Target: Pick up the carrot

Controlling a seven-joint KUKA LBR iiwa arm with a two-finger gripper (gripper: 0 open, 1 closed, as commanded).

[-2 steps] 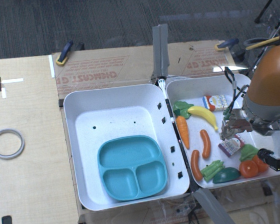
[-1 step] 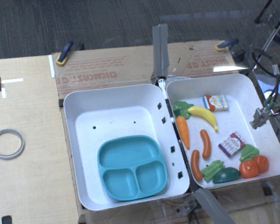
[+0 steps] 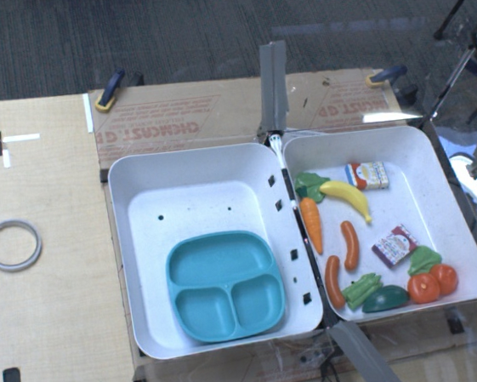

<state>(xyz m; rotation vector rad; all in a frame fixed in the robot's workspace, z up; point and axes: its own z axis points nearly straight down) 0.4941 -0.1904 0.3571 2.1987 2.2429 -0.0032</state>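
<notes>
Two white bins (image 3: 136, 266) sit side by side, the carrot (image 3: 312, 224) lying by the right bin's left wall.

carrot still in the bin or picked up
In the bin: the carrot lies flat on the right bin floor by its left wall, beside the banana.

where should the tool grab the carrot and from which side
Probably the carrot's orange body around its middle, coming straight down from above. It lies flat in the right bin, long axis running top to bottom of the view, so the fingers should close across its narrow width. The bin's left wall sits close on one side and the banana near its leafy top, so the middle looks least crowded.
</notes>
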